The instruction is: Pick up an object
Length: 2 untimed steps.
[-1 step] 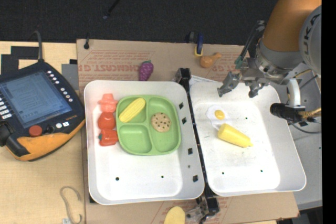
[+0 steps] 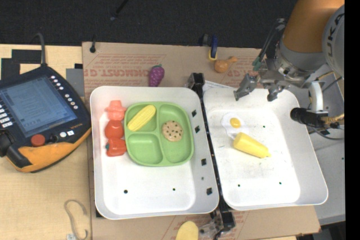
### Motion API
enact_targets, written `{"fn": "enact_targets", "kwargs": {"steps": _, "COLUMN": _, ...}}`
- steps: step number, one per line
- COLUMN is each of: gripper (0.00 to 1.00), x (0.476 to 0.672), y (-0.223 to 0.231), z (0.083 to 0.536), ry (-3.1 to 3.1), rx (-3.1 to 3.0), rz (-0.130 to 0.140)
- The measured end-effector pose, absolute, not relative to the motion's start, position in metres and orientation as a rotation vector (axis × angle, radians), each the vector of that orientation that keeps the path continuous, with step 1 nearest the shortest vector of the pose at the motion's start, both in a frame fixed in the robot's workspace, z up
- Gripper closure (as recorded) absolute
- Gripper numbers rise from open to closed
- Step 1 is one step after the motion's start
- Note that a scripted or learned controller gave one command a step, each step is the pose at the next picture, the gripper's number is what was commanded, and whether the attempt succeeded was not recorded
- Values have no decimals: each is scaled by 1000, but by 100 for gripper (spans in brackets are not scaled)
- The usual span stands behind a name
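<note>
One yellow wedge [image 2: 251, 145], one fried egg [image 2: 232, 121]

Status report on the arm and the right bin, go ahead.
Gripper open, above right bin's far edge, holding nothing. Yellow wedge and fried egg toy lying in bin. Nothing in the way.

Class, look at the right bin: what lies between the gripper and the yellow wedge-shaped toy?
In the camera view, the fried egg toy lies on that stretch, between the gripper and the yellow wedge in the right bin.
</note>
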<state>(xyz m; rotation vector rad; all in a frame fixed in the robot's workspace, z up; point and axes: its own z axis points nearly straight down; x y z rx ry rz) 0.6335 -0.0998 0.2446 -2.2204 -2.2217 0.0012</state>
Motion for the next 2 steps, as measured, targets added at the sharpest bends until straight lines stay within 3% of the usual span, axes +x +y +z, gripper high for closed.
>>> {"fn": "enact_targets", "kwargs": {"steps": 2, "gripper": 0, "x": 632, "y": -112, "z": 124, "ry": -2219, "rx": -2217, "rz": 6}}
